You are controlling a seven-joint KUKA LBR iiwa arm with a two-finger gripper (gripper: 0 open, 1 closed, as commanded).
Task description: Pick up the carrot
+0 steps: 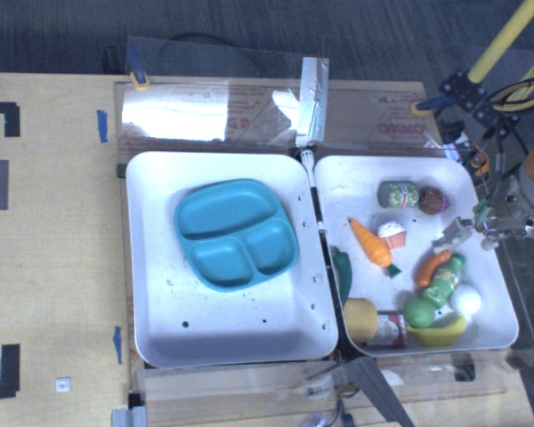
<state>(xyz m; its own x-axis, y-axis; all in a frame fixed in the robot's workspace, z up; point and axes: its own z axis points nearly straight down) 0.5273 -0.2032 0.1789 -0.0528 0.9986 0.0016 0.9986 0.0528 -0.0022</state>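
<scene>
**Carrot lies loose in right bin as tool hangs at the rim**

The carrot (371, 242) lies on the floor of the right bin (338, 181), toward its left side, orange body slanting from far-left to near-right with its green tip at the near end. A small white-and-pink cup-shaped item (392, 234) sits just beside it on the right. The tool (463, 231) hangs at the bin's right edge, well apart from the carrot, with nothing seen in its grasp; how wide it stands cannot be told from this angle. Farther off in the same bin lie a grey-green can (398, 194) and a dark red fruit (432, 201). Nearer the camera sit an orange-and-green item (432, 268), a green bottle (443, 283), a white ball (466, 302), a banana (438, 331) and a yellow-tan fruit (360, 318). The left bin (151, 265) holds a blue divided plate (236, 234).
</scene>
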